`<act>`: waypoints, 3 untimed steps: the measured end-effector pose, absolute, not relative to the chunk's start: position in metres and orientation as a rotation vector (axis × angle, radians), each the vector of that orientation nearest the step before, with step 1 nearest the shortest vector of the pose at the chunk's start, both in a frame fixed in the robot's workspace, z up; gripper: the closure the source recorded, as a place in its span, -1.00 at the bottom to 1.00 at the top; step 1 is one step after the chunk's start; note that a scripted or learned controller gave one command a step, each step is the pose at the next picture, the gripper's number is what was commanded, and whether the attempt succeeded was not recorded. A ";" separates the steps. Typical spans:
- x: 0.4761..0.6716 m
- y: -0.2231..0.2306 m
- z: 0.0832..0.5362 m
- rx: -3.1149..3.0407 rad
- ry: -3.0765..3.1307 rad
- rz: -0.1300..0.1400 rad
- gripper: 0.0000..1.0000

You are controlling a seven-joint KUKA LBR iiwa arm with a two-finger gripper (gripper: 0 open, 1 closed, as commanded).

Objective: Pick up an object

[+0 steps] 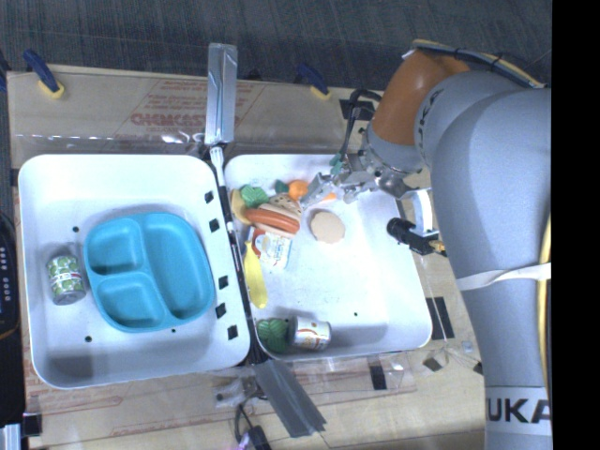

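My gripper point(330, 184) hangs low over the back of the right bin point(375, 293), at the end of the grey arm with the orange band. Just left of it lies a small orange piece point(297, 190). A round tan bun point(326, 225) sits right below the gripper, apart from it. A hot dog point(272, 219), a green toy point(251, 196) and a white packet point(274, 248) crowd the bin's left side. A yellow banana point(255, 275) lies along the left wall. A green and silver can point(302, 333) lies on its side at the front.
The left bin point(47, 186) holds a blue divided plate point(148, 270) and a small green can point(66, 277) by its left wall. A metal divider clamp point(221, 92) stands between the bins at the back. The arm's bulk covers the bench to the right.
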State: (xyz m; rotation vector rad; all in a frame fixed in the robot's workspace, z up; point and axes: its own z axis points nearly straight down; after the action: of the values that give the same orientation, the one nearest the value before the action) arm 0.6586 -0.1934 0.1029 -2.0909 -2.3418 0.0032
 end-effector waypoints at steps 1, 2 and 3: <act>0.658 -0.122 0.094 -2.241 -2.200 -0.002 -1.00; 0.626 -0.147 0.096 -2.228 -2.218 -0.006 -1.00; 0.595 -0.157 0.097 -2.188 -2.261 -0.008 -1.00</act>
State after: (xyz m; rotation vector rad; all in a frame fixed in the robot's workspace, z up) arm 0.5951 -0.1573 0.0966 -2.1882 -2.2606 -0.0085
